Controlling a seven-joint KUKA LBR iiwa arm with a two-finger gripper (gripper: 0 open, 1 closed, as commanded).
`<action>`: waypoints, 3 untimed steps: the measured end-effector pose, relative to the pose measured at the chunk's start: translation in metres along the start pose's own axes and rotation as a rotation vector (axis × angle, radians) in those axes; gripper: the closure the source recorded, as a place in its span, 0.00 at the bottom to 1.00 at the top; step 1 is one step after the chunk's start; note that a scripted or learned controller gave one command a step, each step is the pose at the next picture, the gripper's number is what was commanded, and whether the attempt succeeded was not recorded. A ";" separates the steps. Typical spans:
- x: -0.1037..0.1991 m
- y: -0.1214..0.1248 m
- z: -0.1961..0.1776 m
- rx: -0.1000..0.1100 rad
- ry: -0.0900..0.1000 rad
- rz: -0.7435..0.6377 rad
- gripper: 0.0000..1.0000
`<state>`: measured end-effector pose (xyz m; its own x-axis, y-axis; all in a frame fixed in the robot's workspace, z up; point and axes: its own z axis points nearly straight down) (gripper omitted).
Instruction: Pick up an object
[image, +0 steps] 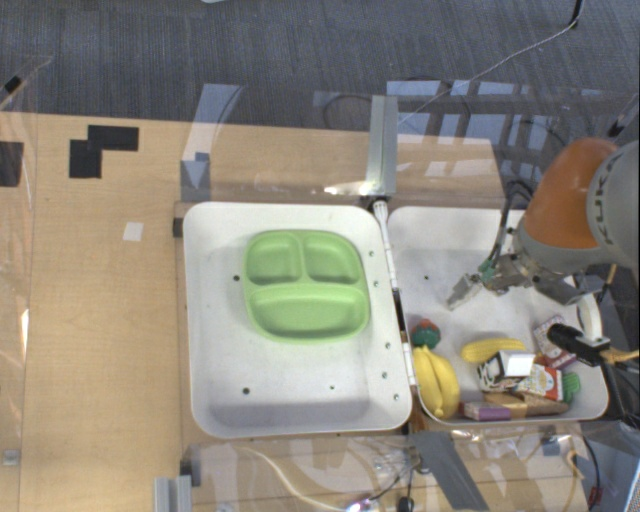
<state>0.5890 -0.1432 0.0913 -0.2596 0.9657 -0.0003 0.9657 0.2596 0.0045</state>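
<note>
My pincer (468, 290) hangs over bare floor in the right bin (440, 235), and I cannot tell whether it is spread or closed; nothing shows between its tips. The pickable things lie below and to its right along the bin's near wall: a yellow banana bunch (437, 378) nearest the divider, a small red-and-green fruit (426, 333) just above it, a single banana (492, 349), then a cluster of small packages (527, 382). I judge the single banana the cleanest target, since it lies slightly apart. I would centre over it, align across its narrow width, then descend. The green divided plate (305, 284) sits in the left bin (215, 330), well apart.
</note>
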 end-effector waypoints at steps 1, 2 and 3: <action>0.003 0.070 0.003 -0.007 -0.003 -0.037 0.00; -0.040 0.069 -0.070 -0.001 -0.002 -0.164 0.00; -0.050 0.025 0.002 -0.005 -0.005 -0.286 0.00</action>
<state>0.6256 -0.1848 0.0893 -0.5214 0.8533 -0.0068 0.8532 0.5215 0.0083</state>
